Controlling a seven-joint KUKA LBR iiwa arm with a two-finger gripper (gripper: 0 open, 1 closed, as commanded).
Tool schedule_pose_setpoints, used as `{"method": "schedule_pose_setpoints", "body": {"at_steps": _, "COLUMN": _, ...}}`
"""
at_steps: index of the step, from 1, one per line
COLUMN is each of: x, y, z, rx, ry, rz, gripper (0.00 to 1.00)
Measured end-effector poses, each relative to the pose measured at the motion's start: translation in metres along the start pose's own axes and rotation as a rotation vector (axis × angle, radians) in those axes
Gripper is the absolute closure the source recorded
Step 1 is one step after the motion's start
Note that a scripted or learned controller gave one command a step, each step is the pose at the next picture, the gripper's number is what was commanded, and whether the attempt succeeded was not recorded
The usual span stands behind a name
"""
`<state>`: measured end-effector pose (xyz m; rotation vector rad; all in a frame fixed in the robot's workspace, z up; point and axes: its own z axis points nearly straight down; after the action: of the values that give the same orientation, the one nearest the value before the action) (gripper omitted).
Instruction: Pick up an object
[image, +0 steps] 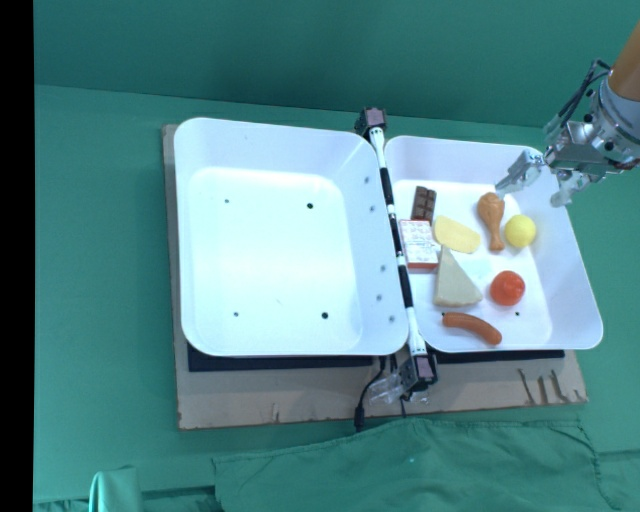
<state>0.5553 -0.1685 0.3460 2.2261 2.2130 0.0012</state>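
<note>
Surface: green cloth, carried a cardboard sheet w/ both bins on it.
Left bin: white, shallow, larger-looking; only dark specks on its floor.
Right bin: white, held all the items.
Gripper: above right bin's far-right corner, fingers apart, nothing betw. them.
Cheese wedge: mid bin, beside red-white packet.
Yellow slice: just above the wedge.
Drumstick: nr gripper, touching-close to lemon.
Sausage: nr front wall.
Chocolate bar: by divider, far end.
Tomato: right of wedge.
</note>
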Motion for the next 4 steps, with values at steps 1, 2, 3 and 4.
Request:
{"method": "schedule_pose_setpoints", "body": {"at_steps": 1, "x": 0.0, "y": 0.0, "z": 0.0, "rx": 0.0, "ry": 0.0, "rz": 0.0, "gripper": 0.0}}
{"method": "schedule_pose_setpoints", "body": {"at_steps": 2, "x": -0.002, "y": 0.008, "z": 0.057, "rx": 0.005, "ry": 0.0, "rz": -0.001, "gripper": 0.0}}
{"method": "schedule_pose_setpoints", "body": {"at_steps": 3, "x": -0.01, "y": 0.012, "z": 0.101, "rx": 0.006, "ry": 0.0, "rz": -0.001, "gripper": 0.0}}
{"method": "schedule_pose_setpoints", "body": {"at_steps": 4, "x": -0.008, "y": 0.016, "z": 0.143, "rx": 0.006, "ry": 0.0, "rz": -0.002, "gripper": 0.0}}
